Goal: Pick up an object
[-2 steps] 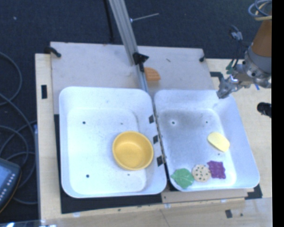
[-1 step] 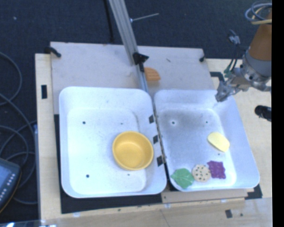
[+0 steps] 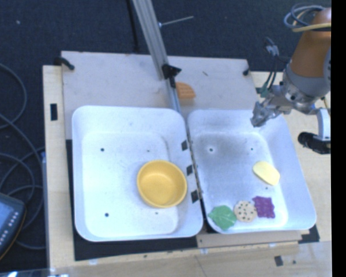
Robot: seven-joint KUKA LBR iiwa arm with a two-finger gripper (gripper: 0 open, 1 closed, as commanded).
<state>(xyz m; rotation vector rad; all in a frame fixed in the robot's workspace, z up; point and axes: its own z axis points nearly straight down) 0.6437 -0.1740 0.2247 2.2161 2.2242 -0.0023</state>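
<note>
In the right bin (image 3: 288, 154), four small things are lying toward its near and right side: a pale yellow piece (image 3: 266, 172) is sitting alone by the right wall, and along the near wall a purple piece (image 3: 264, 206), a speckled cookie (image 3: 245, 211) and a green leaf-shaped piece (image 3: 222, 217) are lying in a row, each just beside the next. The gripper (image 3: 259, 119) is hovering over the bin's far right corner, well apart from all four and touching none. Whether it is spread or closed is too small to tell; nothing is showing in it. The bin's middle and far left are lying bare. In the left bin (image 3: 104, 126) a yellow bowl (image 3: 161, 183) is standing upright near the shared wall.
</note>
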